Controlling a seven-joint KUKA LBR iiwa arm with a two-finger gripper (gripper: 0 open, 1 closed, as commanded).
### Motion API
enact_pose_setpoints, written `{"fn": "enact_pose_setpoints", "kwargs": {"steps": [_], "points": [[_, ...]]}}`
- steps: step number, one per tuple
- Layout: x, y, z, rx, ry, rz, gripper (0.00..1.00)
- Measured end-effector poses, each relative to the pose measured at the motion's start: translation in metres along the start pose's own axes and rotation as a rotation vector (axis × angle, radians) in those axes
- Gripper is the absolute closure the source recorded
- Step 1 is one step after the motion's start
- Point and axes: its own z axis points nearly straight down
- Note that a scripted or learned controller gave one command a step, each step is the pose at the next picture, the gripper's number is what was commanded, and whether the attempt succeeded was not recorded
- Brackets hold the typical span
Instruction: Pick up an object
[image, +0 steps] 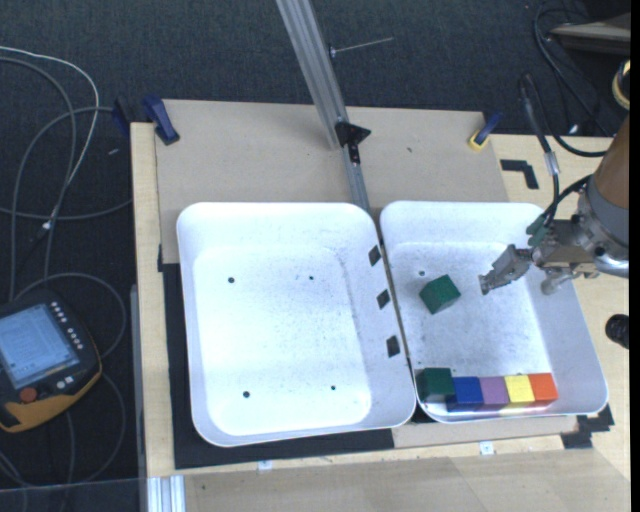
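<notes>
- Gripper (522, 270) hangs over the right bin (570, 330), its two grey fingers spread apart with nothing between them; one finger (497, 274) reaches left toward the middle of the bin, the other sits nearer the right wall.
- Green cube (439, 294) lies tilted on the right bin's floor, just left of the leftward finger and apart from it, with bare speckled floor around it.
- Along the right bin's near edge sits a row of blocks touching side by side: dark green block (434, 383), blue block (466, 391), purple block (494, 389), yellow block (518, 387), orange block (542, 385).
- Left bin (200, 240) lies beside the right one, their inner rims touching, with small black clips (381, 297) along the seam.
- Metal rail (318, 70) slants down from the top to the gap between the bins.
- Arm (612, 205) is cut off at the right edge, so its upper part is unseen.
- Handheld pendant (40, 355) rests on the dark floor at left, its screen too small to read.
</notes>
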Motion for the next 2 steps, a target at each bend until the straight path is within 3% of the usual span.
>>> {"fn": "enact_pose_setpoints", "kwargs": {"steps": [1, 2], "points": [[0.04, 0.065, 0.011, -0.002, 0.0, -0.006, 0.0], [-0.006, 0.055, 0.158, 0.012, 0.001, 0.004, 0.0]]}}
